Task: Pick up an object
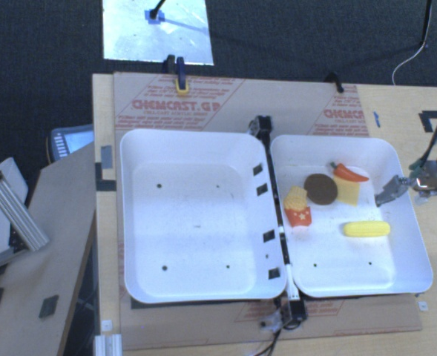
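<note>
The right bin (403, 262) holds several toy foods. A brown round patty (321, 189) lies beside a yellow block (349, 192), and an orange-red carrot-like piece (350, 173) rests on the block's top edge. A red carton of yellow fries (297, 207) sits near the bin's left wall. A yellow corn cob (366, 229) lies to the right of the fries. My gripper (391, 190) reaches in over the bin's right rim, right of the yellow block and above the corn. It touches none of the objects.
The left bin (196, 213) stands next to the right one, with a black clipped divider (270, 213) between them. Both rest on a cardboard sheet (225, 99). A metal plate (157, 21) lies behind the bench, and a cable (418, 47) hangs at the upper right.
</note>
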Robot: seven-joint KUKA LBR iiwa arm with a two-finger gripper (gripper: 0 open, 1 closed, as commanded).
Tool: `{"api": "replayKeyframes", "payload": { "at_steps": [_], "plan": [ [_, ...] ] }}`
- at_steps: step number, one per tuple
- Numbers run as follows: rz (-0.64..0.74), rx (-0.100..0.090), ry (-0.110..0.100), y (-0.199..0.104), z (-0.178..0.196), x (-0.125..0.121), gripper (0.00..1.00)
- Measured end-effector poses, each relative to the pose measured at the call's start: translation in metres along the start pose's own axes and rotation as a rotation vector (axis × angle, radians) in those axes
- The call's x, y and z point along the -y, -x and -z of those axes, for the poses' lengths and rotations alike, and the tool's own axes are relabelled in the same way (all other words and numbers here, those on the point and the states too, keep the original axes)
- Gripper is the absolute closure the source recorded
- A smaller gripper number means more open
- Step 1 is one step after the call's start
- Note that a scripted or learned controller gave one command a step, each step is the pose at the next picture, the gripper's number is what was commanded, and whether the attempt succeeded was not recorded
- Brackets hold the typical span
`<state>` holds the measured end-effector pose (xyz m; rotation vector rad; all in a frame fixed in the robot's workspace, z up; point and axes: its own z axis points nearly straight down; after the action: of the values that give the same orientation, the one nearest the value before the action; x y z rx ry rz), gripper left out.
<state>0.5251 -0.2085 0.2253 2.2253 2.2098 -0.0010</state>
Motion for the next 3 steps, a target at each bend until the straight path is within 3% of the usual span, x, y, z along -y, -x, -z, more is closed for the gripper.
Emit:
{"api": "replayKeyframes", "payload": {
  "at_steps": [1,2,3],
  "plan": [
    [0.013,-0.006,-0.008,-0.004,-0.112,-0.045,0.00],
    [0.016,-0.003,0.005,-0.034,-0.138,-0.112,0.00],
    [0.002,0.001,0.004,0.002,-0.032,-0.026,0.00]
  ]
}}
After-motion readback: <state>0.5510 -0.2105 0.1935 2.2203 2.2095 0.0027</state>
